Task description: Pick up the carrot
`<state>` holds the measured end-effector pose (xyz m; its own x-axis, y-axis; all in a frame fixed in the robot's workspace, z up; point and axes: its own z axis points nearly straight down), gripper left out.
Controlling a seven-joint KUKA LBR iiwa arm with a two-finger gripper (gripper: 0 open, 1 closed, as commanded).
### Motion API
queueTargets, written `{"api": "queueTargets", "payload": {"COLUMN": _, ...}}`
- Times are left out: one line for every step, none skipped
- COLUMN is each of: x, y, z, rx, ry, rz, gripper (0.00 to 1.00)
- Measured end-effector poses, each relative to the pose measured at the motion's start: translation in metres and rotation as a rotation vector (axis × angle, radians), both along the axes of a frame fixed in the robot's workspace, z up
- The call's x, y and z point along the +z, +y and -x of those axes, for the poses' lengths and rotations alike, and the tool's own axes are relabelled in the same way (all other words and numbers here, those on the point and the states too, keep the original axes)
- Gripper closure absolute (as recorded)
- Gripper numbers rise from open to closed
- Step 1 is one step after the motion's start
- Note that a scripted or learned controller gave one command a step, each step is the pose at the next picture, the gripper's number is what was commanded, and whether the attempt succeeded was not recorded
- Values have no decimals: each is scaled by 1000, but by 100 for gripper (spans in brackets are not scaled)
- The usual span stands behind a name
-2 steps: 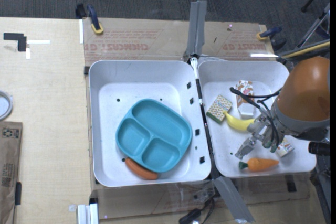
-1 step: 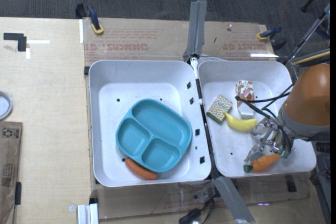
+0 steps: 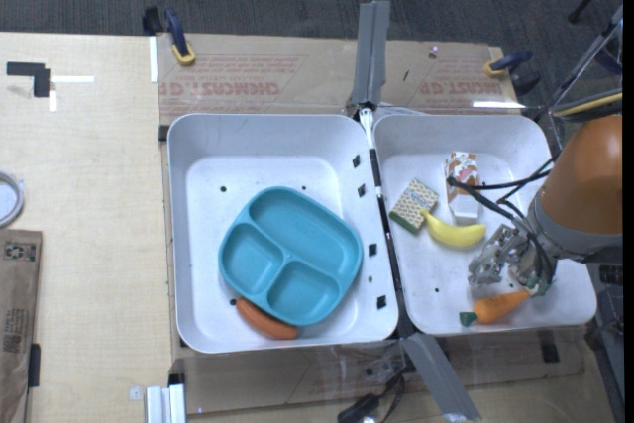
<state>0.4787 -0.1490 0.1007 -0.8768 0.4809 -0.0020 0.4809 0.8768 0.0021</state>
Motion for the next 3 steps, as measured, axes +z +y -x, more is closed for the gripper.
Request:
{"api": "queueTargets", "payload": {"x": 0, "y": 0, "z": 0, "rx": 0, "ry": 0, "rz": 0, "gripper": 0}}
{"api": "queueTargets", "payload": {"x": 9, "y": 0, "z": -1, "rx": -3, "ry": -3, "rz": 0, "gripper": 100}}
{"api": "queueTargets", "payload": {"x": 9, "y": 0, "z": -1, "rx": -2, "ry": -3, "rz": 0, "gripper": 0}}
